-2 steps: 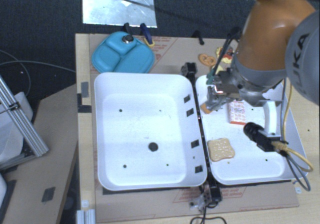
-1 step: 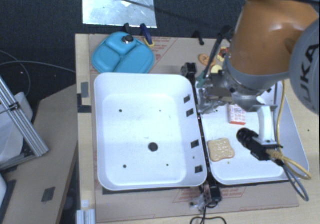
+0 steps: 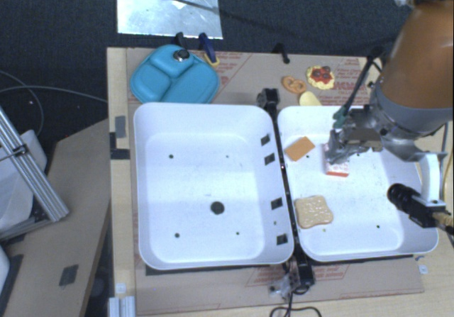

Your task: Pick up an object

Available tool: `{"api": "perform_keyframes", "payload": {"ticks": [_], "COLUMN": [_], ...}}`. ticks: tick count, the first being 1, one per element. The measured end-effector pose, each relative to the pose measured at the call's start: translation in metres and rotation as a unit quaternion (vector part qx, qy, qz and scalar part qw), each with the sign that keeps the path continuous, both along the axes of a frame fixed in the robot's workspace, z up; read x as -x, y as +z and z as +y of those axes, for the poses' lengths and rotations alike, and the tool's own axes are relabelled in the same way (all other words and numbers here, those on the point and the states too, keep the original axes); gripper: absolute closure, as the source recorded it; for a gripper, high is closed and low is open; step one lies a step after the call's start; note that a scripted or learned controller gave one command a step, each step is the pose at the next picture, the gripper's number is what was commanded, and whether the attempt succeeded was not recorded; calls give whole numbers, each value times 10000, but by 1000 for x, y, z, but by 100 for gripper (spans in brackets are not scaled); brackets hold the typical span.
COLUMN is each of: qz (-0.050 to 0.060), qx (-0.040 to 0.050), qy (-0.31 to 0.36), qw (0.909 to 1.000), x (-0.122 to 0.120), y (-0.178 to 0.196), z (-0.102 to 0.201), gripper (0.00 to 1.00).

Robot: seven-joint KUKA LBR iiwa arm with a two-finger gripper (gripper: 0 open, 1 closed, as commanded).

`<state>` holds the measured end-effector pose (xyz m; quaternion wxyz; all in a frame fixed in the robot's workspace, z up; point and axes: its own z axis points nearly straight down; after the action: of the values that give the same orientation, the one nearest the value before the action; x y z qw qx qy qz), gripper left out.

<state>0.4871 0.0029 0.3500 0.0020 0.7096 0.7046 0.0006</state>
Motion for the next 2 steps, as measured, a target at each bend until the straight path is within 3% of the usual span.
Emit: {"api": "perform_keyframes", "payload": {"ticks": [1, 2], "qz": [6, 8], "qx": [-16, 1], "qy": [81, 29], "qw": [10000, 10000], "x": [0, -85], "y": [-3, -55], "z": [67, 39], "gripper": [100, 100]}}
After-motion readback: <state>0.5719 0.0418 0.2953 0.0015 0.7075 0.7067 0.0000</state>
